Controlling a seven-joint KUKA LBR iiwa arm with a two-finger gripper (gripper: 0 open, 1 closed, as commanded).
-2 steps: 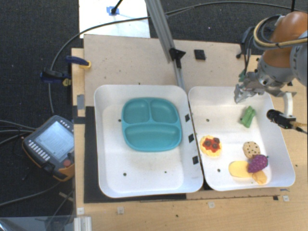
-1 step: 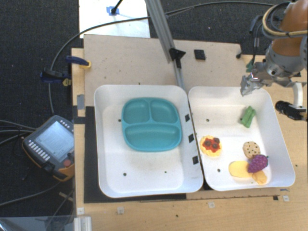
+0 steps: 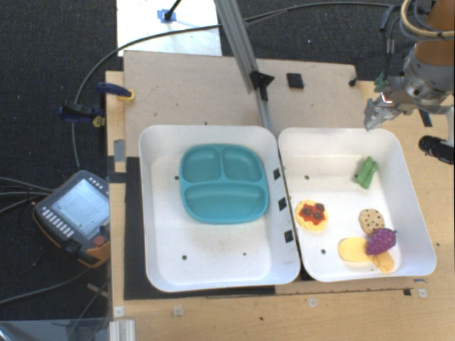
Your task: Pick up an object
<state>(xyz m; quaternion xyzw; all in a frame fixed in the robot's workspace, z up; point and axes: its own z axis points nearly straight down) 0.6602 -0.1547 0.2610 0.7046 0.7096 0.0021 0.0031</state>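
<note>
1. We judge the approach step: our gripper (image 3: 375, 116) hovers over the right bin's (image 3: 334, 142) one-o'clock rim, and whether it grips anything we cannot tell.
2. The green piece (image 3: 366, 172) lies at six o'clock; next move calls for descent there.

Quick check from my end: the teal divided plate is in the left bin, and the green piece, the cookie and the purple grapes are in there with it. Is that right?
Not quite. The teal divided plate is in the left bin, but the green piece, the cookie and the purple grapes lie in the right bin, as the camera view shows.
</note>
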